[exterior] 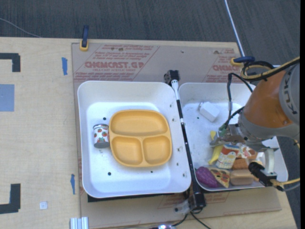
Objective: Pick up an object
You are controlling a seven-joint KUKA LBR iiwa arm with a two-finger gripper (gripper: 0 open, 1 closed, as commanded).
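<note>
Gripper point(224, 138) hangs low over the right bin point(200, 128), down among a pile of toy food point(231, 163) packed into that bin's near right corner; from my screen I cannot tell how wide it stands or whether it has anything. Crowding is my worry: closing there could pinch two pieces or knock the purple one point(206, 175) against the near wall. A white block point(208, 111) sits apart toward the far edge with room around it. Left bin point(90, 175) carries a yellow divided plate point(140, 137) and a small cup point(100, 135).
</note>
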